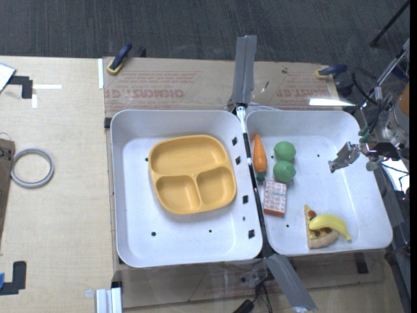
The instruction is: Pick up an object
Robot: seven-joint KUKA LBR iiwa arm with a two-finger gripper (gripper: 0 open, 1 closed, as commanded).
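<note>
You'll see the gripper (343,156) with its fingers spread apart and nothing between them, over bare floor near the right bin's (365,240) right wall. A banana (330,225), 2 green balls (284,151), a carrot (259,152) and a small carton (275,197) lie there.

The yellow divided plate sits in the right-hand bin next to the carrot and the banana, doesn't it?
Not quite. The camera view shows the yellow divided plate alone in the left bin. The carrot and the banana lie in the right bin, across the divider from it.
</note>
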